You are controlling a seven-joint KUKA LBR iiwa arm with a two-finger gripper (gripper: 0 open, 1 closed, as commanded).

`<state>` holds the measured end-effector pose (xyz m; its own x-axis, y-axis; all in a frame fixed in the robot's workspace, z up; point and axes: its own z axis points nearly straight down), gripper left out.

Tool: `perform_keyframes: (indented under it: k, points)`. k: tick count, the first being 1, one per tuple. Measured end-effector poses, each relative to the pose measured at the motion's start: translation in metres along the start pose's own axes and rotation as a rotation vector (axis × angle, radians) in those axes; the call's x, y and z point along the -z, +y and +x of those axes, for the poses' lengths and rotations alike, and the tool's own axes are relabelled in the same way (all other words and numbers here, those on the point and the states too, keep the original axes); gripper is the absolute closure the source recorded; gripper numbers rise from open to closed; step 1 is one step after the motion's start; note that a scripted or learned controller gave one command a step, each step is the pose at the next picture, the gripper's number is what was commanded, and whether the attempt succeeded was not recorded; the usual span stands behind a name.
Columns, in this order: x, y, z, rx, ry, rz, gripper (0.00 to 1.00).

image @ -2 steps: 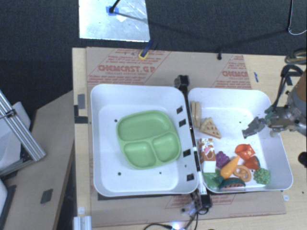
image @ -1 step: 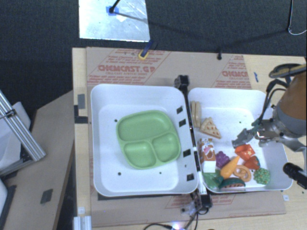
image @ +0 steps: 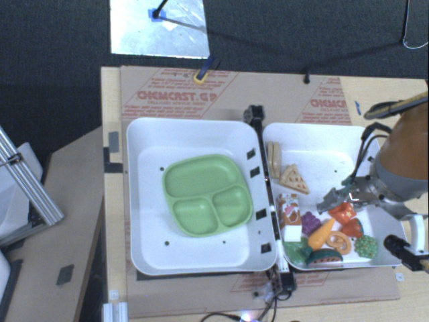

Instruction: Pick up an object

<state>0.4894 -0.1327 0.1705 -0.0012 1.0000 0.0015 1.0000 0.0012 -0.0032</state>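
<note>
2 white bins on bench; left bin (image: pixel 144 200) holds a green 3-compartment plate (image: pixel 204 194). Arm (image: pixel 405 156) comes in from right over right bin (image: pixel 315 143). Gripper (image: pixel 337 198) low, just above the toy food pile (image: pixel 322 230) at that bin's near side. Gripper's grasp state: cannot tell. Cheese wedge (image: pixel 293 178) sits apart, mid-bin.

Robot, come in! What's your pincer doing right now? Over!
Pincer low over right bin, grip unclear. Red toy just beside it. Toy food crowded close.
</note>
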Motion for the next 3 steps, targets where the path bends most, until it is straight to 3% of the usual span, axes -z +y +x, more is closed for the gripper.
perform_keyframes:
  k: [1, 2, 3]
  points:
    - [-0.06, -0.004, 0.007, 0.0, 0.0, 0.001, 0.0]
    - [-0.085, -0.002, 0.007, -0.001, 0.0, -0.004, 0.0]
    - [-0.073, -0.001, 0.007, 0.0, -0.001, -0.01, 1.0]
